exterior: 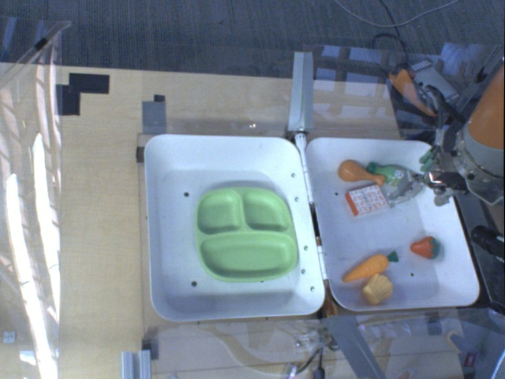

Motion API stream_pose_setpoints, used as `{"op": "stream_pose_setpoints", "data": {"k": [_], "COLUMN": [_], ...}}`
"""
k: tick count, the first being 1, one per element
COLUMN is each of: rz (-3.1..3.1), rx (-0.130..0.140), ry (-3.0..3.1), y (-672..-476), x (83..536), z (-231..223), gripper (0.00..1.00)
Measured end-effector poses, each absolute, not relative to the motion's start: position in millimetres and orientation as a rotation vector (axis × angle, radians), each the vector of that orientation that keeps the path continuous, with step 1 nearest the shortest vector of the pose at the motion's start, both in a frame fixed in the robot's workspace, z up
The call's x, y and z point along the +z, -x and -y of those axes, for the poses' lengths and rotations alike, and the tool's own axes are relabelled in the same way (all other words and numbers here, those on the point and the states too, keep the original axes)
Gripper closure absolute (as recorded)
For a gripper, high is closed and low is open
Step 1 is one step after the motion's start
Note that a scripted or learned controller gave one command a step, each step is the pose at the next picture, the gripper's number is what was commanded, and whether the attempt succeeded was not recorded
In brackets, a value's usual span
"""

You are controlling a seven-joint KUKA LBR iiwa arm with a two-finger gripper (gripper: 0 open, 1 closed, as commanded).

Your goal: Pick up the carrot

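Jaws (404, 186): we can't tell their state, low over right bin (465, 287). Carrot (368, 268) lies diagonal, green top upper-right, tip lower-left, near yellow block (377, 290).

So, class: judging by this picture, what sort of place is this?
Probably a robotics lab bench: two white bins fixed side by side, toy food such as a carrot, and a robot arm reaching in.
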State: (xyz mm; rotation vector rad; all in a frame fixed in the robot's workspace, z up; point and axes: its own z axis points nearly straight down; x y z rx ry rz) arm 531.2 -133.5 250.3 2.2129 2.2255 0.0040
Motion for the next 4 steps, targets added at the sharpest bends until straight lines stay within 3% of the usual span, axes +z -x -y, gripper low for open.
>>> {"op": "stream_pose_setpoints", "data": {"k": [1, 2, 3, 4], "rz": [-2.307, -2.440, -2.435, -2.132], "rx": [0.003, 0.012, 0.021, 0.016], "ry": [-2.130, -1.962, -1.956, -2.290], "y": [-504.0, -491.0, -494.6, -491.5], "x": [137, 90, 102, 91], "z": [99, 97, 96, 89], "gripper": [0.00, 0.00, 1.00, 1.00]}}
